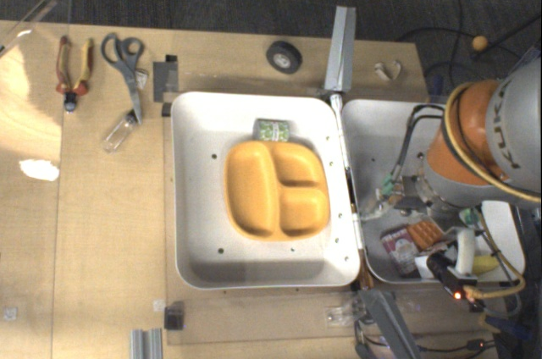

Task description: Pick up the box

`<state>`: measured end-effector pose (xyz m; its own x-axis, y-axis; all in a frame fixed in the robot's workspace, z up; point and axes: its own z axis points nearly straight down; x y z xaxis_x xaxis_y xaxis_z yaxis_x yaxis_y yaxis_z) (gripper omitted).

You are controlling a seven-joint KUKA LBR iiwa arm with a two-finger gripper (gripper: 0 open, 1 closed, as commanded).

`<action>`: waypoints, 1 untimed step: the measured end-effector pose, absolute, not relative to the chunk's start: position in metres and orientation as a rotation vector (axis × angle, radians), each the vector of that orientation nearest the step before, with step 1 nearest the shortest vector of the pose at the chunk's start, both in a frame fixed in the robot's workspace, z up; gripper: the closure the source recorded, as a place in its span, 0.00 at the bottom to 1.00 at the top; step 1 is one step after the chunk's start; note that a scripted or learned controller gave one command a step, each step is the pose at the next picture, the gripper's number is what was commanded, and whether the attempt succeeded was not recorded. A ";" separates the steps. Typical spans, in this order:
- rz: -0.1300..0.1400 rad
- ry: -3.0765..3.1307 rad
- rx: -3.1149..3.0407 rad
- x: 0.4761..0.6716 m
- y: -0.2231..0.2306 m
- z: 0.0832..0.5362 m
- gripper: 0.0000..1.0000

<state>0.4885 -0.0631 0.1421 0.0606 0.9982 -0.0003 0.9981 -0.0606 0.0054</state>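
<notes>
One small green box [273, 129] sits against the yellow tray [277, 188] in the left bin [195, 256]. Looks light and stiff, so pinch its free sides. Whether the gripper [423, 243] is clenched, I cannot tell.

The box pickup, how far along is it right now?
Nothing looks done yet. The small green box lies in the left bin, touching the far edge of the yellow tray. In hand: the arm hangs over the right bin, away from the box. Left: reaching across, grasping and lifting.
</notes>
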 end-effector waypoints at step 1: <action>0.019 2.197 2.228 0.493 -0.097 0.090 0.00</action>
<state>0.4925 -0.0969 0.0901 0.0138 0.9999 -0.0001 0.9998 -0.0138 0.0173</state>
